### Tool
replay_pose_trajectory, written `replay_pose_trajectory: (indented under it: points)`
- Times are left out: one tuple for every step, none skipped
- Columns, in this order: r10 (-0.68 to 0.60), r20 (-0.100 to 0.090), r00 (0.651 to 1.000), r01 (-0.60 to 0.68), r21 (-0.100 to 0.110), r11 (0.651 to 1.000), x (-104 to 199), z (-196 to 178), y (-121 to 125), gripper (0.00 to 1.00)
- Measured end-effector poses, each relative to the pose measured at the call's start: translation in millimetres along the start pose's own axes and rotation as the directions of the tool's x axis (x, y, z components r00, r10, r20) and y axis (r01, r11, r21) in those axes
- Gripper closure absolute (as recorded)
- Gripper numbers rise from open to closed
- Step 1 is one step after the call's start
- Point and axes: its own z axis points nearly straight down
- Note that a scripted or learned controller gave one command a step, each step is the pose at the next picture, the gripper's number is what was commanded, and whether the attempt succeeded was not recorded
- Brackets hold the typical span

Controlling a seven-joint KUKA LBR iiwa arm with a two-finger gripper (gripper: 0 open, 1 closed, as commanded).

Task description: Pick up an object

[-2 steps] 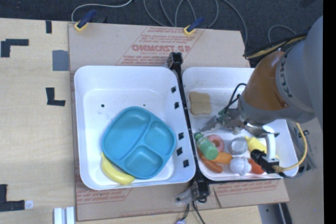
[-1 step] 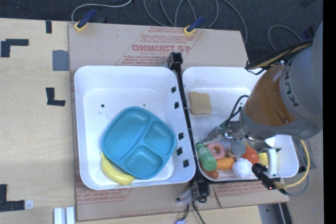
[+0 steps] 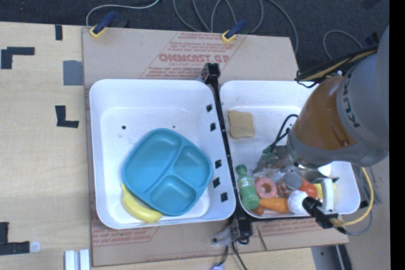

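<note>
Over the right bin (image 3: 253,93), my tool (image 3: 283,169) hangs low above a toy cluster: green bottle (image 3: 245,186), pink donut (image 3: 265,187), carrot (image 3: 273,204). Its opening, I cannot tell. At eleven o'clock lies a tan sponge (image 3: 241,124).

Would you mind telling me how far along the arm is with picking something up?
Done so far: the arm has reached into the right bin, and its hand hangs low over the cluster of small items at the near end, by the green bottle and pink donut. In hand: nothing visibly held. Left: closing on an item and lifting it. The tan sponge, blue tray and banana lie apart from the hand.
</note>
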Motion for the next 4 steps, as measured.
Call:
replay_pose_trajectory:
  points:
    - [-0.01,-0.01,1.0,0.01,0.003,1.0,-0.2,-112.0,22.4,1.0]
    - [-0.009,-0.01,1.0,0.01,0.007,1.0,2.8,-163.3,37.3,1.0]
    - [-0.014,-0.013,1.0,0.014,0.015,1.0,73.6,-131.0,41.5,1.0]
    - [-0.013,-0.012,1.0,0.013,0.01,1.0,109.7,-128.2,95.7,1.0]
